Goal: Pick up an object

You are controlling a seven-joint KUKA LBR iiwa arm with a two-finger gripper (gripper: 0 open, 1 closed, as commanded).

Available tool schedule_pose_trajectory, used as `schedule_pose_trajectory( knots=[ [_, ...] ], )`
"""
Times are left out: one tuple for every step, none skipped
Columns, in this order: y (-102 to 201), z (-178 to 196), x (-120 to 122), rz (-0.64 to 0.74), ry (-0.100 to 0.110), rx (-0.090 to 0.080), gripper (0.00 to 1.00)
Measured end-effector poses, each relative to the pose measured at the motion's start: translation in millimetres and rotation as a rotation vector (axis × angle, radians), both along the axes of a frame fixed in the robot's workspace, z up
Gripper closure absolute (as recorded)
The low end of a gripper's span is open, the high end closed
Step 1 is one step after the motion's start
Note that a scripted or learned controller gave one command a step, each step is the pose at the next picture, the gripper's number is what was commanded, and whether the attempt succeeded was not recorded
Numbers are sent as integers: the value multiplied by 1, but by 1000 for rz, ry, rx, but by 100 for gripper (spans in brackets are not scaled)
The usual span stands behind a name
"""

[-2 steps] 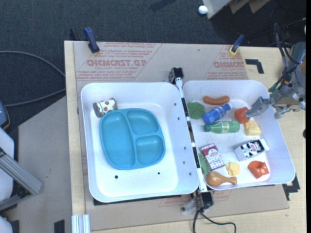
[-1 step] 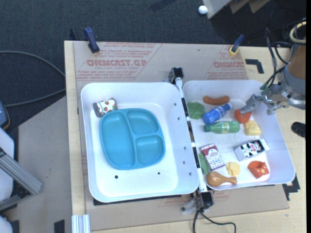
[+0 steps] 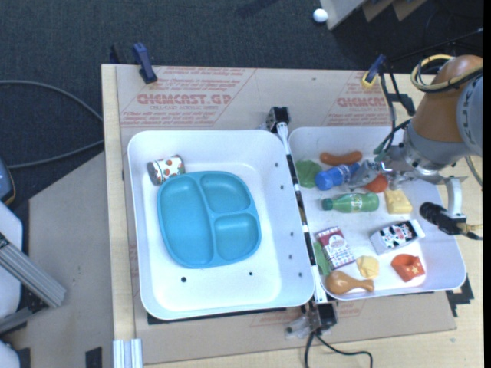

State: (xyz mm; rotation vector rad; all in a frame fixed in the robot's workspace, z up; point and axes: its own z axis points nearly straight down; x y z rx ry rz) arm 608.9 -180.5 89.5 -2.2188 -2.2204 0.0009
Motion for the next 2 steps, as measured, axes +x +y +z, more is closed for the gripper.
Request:
schedule_pose_trajectory(
  knots=[
    [-39, -5, 35, 3, 0, 7, 0],
    [-27, -5, 2, -1, -1, -1, 0]
  ],
)
